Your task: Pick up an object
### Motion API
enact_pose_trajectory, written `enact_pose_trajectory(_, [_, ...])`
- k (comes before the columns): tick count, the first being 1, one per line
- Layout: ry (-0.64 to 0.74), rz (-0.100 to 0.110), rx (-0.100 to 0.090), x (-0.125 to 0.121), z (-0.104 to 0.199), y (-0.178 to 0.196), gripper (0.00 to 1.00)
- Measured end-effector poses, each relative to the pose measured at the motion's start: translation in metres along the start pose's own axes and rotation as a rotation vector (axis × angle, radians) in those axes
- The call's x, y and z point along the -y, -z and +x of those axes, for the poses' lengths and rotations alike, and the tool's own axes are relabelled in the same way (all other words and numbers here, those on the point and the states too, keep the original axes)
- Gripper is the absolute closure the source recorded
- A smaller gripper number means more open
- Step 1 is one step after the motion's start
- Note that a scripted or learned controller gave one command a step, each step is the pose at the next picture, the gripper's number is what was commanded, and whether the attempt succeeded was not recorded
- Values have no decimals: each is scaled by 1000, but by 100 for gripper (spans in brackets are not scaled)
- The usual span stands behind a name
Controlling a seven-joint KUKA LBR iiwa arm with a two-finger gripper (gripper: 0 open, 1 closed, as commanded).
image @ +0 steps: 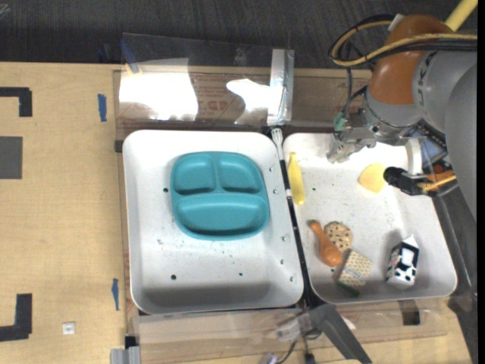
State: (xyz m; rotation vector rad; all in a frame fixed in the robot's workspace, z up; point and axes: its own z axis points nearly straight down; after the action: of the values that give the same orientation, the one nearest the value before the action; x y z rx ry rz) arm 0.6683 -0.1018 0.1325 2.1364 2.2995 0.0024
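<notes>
The gripper [342, 149] hangs over the far left corner of the right bin [436, 226], and its pale fingers are too small and blurred against the white floor to say whether they stand apart or together; nothing can be seen between them. Above it the wrist rises into the orange band [398, 78] and the grey arm [455, 97], which comes in from the right with a looped cable over it.

Nearest the gripper, a little to its right, lies a small yellow piece [371, 177], and a black part of the arm's gear sits just beside that. A yellow banana [295, 179] lies along the left wall of the same bin, near the gripper but apart from it. Farther toward the front are an orange carrot-like toy [326, 246], a round brown cookie-like piece [339, 234] touching it, a speckled tan block [354, 270] and a black-and-white cow-patterned carton [403, 264], standing upright near the right front corner.

The left bin [144, 279] holds a teal divided tray [220, 194] lying flat. Both bins sit on the bench [61, 203].

As for the task, no object looks lifted: every one rests on a bin floor. I judge the pick not yet made, with the choice of target, descent, closing and lift all remaining.
</notes>
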Motion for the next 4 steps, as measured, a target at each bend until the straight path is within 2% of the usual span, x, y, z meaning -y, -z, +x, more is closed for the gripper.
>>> enact_pose_trajectory(1, [0, 3, 0, 1, 0, -2, 0])
enact_pose_trajectory(2, [149, -4, 0, 60, 5, -46, 0])
enact_pose_trajectory(3, [438, -7, 1, 109, 11, -45, 0])
enact_pose_trajectory(4, [341, 13, -5, 3, -2, -47, 0])
